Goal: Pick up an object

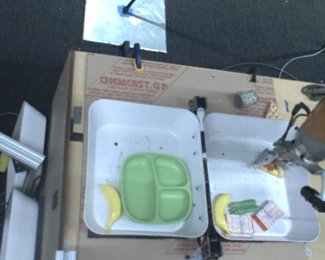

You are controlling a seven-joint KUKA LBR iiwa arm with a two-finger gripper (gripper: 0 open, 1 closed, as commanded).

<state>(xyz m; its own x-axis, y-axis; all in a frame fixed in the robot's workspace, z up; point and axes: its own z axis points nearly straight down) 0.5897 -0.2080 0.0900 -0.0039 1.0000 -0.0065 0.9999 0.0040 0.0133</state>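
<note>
My gripper [267, 160] hangs low in the right bin [236, 136], near its right side, at the end of the grey and orange arm [322, 133]. A small orange and yellow object [273, 170] lies just below and right of the gripper, touching or nearly touching it. Along the bin's front lie a banana [221, 209], a green bean pod [243, 206], and two red and white boxes, one [239, 224] beside the banana and one [268, 215] further right. Whether the gripper holds anything is unclear.
The left bin [140, 121] holds a green divided plate [157, 188] and a second banana [111, 204] at its front left. A small green can [247, 98] stands on the bench behind the right bin. A black divider [202, 147] separates the bins.
</note>
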